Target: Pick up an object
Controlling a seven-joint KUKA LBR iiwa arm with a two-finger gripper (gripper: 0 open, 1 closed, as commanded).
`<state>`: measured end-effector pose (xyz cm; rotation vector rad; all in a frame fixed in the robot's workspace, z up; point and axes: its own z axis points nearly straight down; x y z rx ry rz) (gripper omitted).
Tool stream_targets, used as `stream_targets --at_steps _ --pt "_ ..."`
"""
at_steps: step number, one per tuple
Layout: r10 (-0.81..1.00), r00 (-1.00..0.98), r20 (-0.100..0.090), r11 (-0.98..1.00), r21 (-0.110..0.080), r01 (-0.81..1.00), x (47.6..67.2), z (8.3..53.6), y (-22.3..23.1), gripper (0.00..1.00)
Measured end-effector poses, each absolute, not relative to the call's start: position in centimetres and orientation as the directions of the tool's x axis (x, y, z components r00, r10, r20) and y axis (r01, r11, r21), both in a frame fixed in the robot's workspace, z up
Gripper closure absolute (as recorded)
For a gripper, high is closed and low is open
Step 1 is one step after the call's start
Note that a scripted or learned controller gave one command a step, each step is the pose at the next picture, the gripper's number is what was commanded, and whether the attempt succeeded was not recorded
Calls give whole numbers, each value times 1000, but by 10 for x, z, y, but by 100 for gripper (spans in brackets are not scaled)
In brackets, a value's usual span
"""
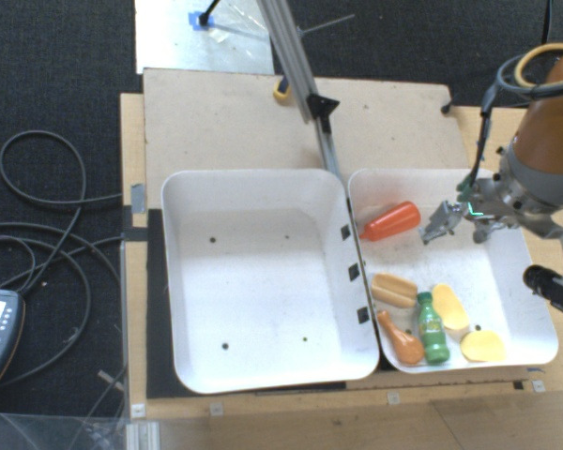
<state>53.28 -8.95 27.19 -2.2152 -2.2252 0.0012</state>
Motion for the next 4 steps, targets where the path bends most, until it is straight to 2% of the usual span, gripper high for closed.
stream_targets --at_steps 1,3,4 --pt "1000 -2 0 2 2 1000 533 274 -90 0" --pt "1000 -1 2 1 -5 1000 530 155 -82 0" --pt "1000 0 1 0 -4 1000 530 113 -80 0"
